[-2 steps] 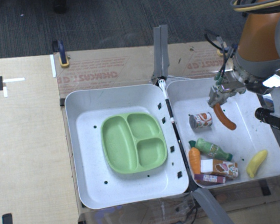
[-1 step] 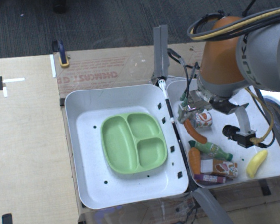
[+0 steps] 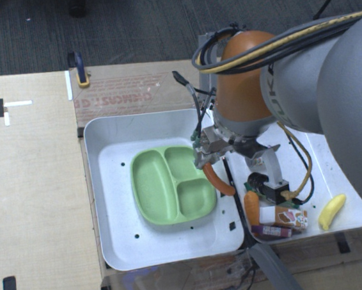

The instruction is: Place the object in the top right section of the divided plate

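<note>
1. Pale wooden surface (image 3: 33, 208) under two white bins; left bin (image 3: 103, 201) carrying the green divided plate (image 3: 172, 184).
2. Claw (image 3: 204, 155) at the plate's right rim; whether clenched or released, cannot tell.
3. Orange sausage-like object (image 3: 218, 179) hanging just below the claw, long axis slanting down-right, touching or overlapping the plate's rim; grasp not confirmed.
4. Top right section (image 3: 181, 161) just left of the claw: a short leftward shift called for, by judgement.

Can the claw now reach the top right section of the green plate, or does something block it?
Probably yes. The claw hangs right at the green divided plate's right edge, beside its top right section, and nothing lies in that section. An orange sausage-like object is just below the claw.
</note>
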